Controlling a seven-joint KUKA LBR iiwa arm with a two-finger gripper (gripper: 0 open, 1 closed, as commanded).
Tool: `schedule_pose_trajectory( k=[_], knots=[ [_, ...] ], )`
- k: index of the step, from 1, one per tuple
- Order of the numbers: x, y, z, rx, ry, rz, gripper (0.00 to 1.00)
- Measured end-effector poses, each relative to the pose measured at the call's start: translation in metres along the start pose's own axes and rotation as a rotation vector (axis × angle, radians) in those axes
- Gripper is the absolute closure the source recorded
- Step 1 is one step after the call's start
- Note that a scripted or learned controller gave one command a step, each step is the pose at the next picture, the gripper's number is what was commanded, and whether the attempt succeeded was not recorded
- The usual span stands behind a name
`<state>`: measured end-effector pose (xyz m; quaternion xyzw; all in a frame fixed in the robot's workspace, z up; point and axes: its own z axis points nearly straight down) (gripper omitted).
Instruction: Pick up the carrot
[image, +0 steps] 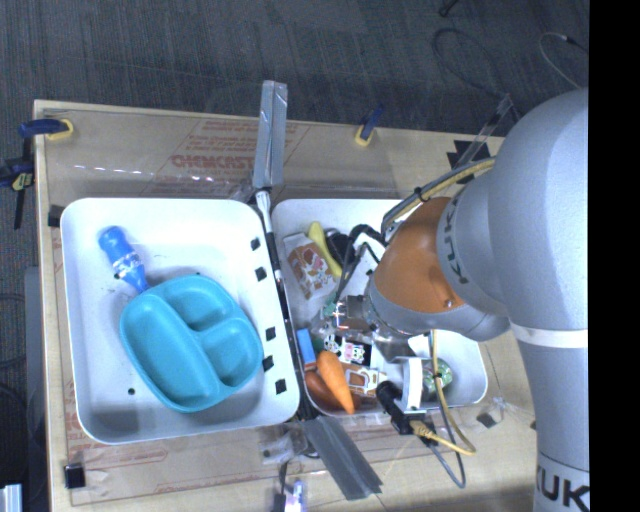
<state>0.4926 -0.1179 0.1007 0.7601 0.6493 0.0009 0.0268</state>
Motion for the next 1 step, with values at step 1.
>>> schedule_pose_trajectory(
  k=[1],
  knots=[
    [-0.0028, 0.0408, 0.0115, 0.048, 0.03, 0.151, 0.0]
  ],
)
